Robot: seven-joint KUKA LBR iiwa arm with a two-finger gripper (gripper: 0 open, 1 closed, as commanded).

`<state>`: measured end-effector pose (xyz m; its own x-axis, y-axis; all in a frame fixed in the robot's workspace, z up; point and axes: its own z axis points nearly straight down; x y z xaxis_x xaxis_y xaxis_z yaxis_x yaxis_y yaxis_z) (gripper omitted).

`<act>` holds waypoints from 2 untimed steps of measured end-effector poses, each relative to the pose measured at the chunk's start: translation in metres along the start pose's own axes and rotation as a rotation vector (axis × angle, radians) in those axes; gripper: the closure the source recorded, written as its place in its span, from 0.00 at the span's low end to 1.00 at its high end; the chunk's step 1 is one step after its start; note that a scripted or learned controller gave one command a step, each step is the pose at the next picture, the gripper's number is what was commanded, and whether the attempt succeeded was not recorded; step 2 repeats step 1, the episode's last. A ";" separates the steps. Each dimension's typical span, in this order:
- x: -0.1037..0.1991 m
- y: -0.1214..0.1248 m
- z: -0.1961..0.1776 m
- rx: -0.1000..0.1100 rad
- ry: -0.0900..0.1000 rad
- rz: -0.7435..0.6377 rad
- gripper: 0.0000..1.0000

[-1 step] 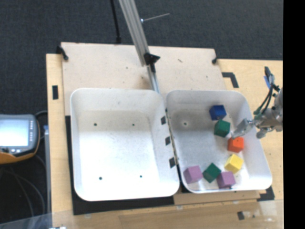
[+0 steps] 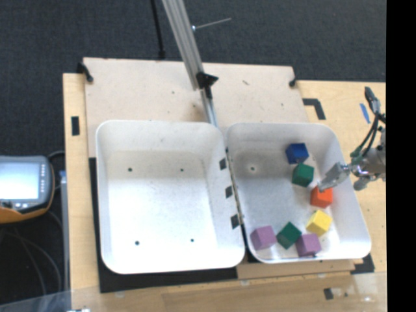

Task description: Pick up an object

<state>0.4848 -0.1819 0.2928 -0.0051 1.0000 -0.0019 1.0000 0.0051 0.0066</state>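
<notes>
We see the gripper (image 2: 333, 177) poised just above the orange cube (image 2: 322, 196), seemingly targeting it; we cannot tell its jaw state.

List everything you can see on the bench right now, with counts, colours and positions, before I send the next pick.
bins: 2, white, side by side on the bench; left bin, right bin
blue cube: 1, right bin, far side
green cubes: 2, right bin; one just below the blue cube, one near the front rim
orange cube: 1, right bin, by the right wall
yellow cube: 1, right bin, below the orange cube
purple cubes: 2, right bin, front; one left of the front green cube, one right of it
metal post: 1, grey, slanting up behind the bins
gripper: 1, reaching in from the right, just above the orange cube
</notes>
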 end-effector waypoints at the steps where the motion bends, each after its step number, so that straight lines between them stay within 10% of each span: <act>1: -0.025 0.026 -0.075 -0.004 -0.004 0.000 0.00; 2: -0.025 0.026 -0.075 -0.004 -0.004 0.000 0.00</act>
